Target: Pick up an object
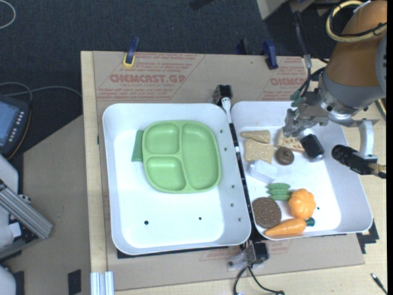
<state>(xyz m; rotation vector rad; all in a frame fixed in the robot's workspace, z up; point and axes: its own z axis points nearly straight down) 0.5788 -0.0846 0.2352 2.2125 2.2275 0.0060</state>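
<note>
Arm (356, 48) cut off by the frame's right edge at 2 o'clock. Gripper (295, 128) overlaps a cracker (288, 142); fingertip state indistinct. Green item (136, 146) mostly hidden under the plate (182, 155), at its 9 o'clock edge.

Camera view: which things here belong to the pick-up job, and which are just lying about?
Job: gripper over the right bin; candidate objects there: crackers, brown disc, black block, green piece, orange pepper, carrot, dark round patty.

Lying about: green divided plate, left bin, blue clamps.
</note>
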